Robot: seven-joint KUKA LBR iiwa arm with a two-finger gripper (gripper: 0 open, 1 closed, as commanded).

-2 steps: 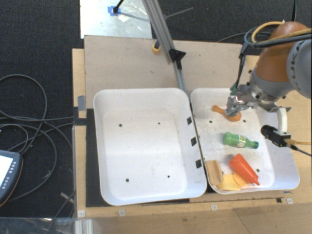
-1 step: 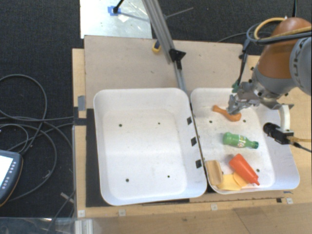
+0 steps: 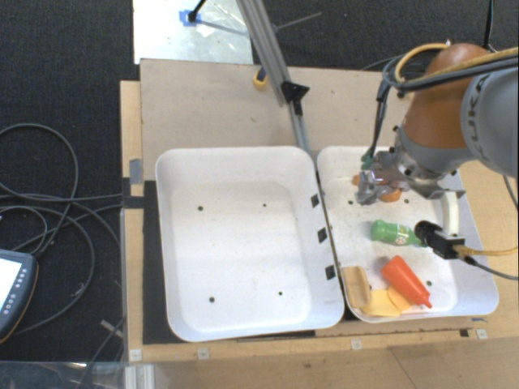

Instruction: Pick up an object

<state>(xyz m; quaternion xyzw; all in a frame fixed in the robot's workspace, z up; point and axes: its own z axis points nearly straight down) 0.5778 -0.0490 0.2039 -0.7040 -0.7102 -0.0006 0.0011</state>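
Two shallow white bins are seen side by side on the bench (image 3: 211, 104), the left bin (image 3: 235, 217) across the middle of the frame and the right bin (image 3: 486, 297) at the lower right. The grey arm (image 3: 486, 120) with its orange band is seen reaching in from the right edge of the frame, and the end effector (image 3: 374, 189) is lowered into the upper part of the right bin. Whether the end effector is spread or pressed together cannot be told from this view, and nothing can be confirmed as gripped.

A small orange object (image 3: 392, 194) is seen just beside the end effector, on its right, partly covered by the wrist; contact between the two cannot be judged. Below it, near the middle of the right bin, a green bottle-like object (image 3: 392, 232) is laid on its side. Further down, an orange cone-shaped object (image 3: 405, 282) is laid at a slant with its tip towards the lower right. At the lower left corner of the same bin, a tan block (image 3: 356, 285) is seen against the wall, with a yellow piece (image 3: 385, 301) just beside it, touching the wide end of the cone.
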